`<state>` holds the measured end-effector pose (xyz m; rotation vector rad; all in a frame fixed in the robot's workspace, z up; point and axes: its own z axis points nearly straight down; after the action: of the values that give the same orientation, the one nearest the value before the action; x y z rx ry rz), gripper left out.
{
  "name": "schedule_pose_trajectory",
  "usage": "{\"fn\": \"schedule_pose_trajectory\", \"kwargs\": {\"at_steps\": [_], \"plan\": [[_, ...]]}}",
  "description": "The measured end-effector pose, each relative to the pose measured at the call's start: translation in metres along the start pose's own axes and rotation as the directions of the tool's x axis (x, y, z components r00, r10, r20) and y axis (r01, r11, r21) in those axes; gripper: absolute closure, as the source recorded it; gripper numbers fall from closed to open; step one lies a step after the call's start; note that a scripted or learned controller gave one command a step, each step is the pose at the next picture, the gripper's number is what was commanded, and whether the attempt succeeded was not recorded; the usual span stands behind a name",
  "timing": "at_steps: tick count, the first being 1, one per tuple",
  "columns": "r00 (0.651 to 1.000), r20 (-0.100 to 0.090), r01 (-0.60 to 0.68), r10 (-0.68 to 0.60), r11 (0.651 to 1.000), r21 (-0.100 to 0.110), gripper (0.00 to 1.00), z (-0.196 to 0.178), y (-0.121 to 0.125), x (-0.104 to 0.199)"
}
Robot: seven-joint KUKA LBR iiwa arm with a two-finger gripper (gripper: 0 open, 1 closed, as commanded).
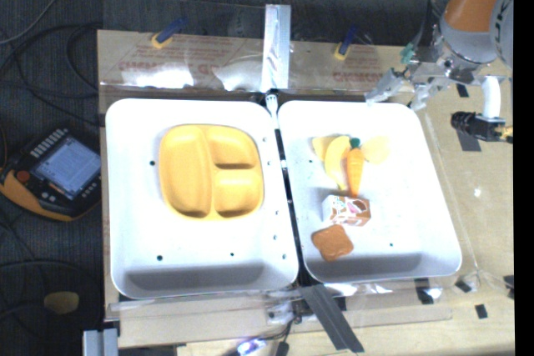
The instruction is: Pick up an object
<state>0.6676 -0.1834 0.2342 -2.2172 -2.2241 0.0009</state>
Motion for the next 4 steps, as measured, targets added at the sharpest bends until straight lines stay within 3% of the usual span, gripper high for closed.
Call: {"fn": "schedule_pose_trajectory", "kwargs": {"at_steps": [1,2,3,4], "plan": [[1.0,0.0,0.031,-0.031,1.0,-0.002,0.0,0.135,-0.04,0.03],[0.999,-0.003,0.047,-0.047,0.999,-0.02,0.0,0.141,-0.086,0.005],[0.971,0.002,0.238,-0.238,0.971,-0.005,0.0,0.141,-0.12,0.039],[0.971,0.003,0.238,-0.238,0.971,-0.007,1.0,0.132,-0.119,0.038]]}}
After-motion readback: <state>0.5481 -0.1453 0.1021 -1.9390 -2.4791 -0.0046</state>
